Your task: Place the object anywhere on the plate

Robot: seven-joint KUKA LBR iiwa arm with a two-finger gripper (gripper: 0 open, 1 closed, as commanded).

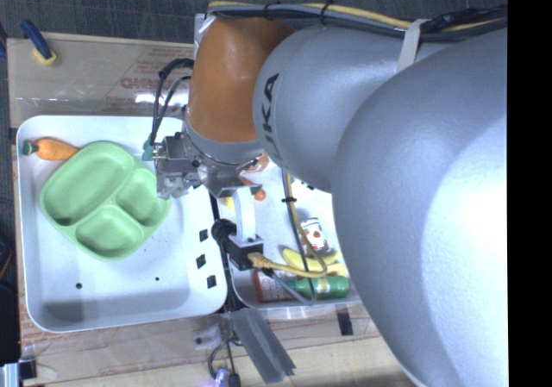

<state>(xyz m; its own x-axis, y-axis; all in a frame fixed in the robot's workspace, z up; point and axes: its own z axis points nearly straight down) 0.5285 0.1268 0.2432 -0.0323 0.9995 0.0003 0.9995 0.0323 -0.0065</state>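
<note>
**Green plate and carrot in the left bin, arm low over the divide**

2 shallow white bins sit side by side on the bench. The left bin (52, 308) holds a green plate (103, 197) with 3 compartments, lying toward the bin's upper left. A carrot (53, 149) — orange with a green tip — lies in the bin's top-left corner, just beside the plate's upper rim and outside it; none of the 3 compartments has anything in it.

The right bin (259, 306) is mostly covered by the arm (362, 118). Along its near edge lie a green bottle (321, 287) on its side, a yellow banana-like piece (297, 266) partly across it, and a small white packet with red print (312, 235). A small orange bit (260, 195) shows just under the wrist.

The gripper (177, 171) hangs at the right edge of the green plate, close to the wall between the 2 bins. Its metal parts and cables crowd together there, so whether the jaws are spread or pressed together cannot be told, and nothing can be made out between them.

Writing: large dark letters run down the grey shell of the arm beside the orange band, seen side-on — "KA" is about all that reads. Red print on the clear sheet behind the bins is too faint to read, as is the packet's label
</note>
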